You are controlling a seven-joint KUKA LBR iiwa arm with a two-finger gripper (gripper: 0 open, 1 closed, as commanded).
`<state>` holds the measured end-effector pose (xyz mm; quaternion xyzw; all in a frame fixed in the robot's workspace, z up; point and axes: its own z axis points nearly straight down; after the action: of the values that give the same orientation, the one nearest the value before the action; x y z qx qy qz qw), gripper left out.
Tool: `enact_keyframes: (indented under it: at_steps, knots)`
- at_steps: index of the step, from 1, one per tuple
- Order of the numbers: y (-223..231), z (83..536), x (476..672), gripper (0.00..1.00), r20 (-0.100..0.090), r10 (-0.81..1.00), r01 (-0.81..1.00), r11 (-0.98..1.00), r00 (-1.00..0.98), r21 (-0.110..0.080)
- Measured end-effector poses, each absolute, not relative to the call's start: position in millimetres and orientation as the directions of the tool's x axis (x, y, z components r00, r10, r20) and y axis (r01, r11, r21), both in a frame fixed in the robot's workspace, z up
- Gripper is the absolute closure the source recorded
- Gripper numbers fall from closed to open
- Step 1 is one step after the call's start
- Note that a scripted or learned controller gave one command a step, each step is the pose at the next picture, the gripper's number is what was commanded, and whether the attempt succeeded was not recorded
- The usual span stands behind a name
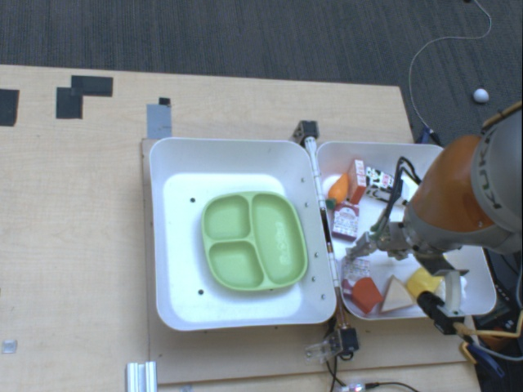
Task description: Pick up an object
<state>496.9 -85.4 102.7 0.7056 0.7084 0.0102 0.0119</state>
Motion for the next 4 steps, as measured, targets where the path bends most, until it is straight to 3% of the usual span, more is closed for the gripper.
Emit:
enact_keyframes:
  at_steps: [1,2,3,4]
  knots:
    - [-82,90,496.4,0.0,-0.001,1.0,1.0,0.002,-0.002,0.024]
    - [-81,103,499.2,1.0,0.001,1.0,1.0,0.005,-0.005,0.03]
    - [-81,103,499.1,0.0,0.001,1.0,1.0,0.005,-0.005,0.03]
    - [-82,90,494.2,0.0,0.0,1.0,1.0,0.002,-0.002,0.024]
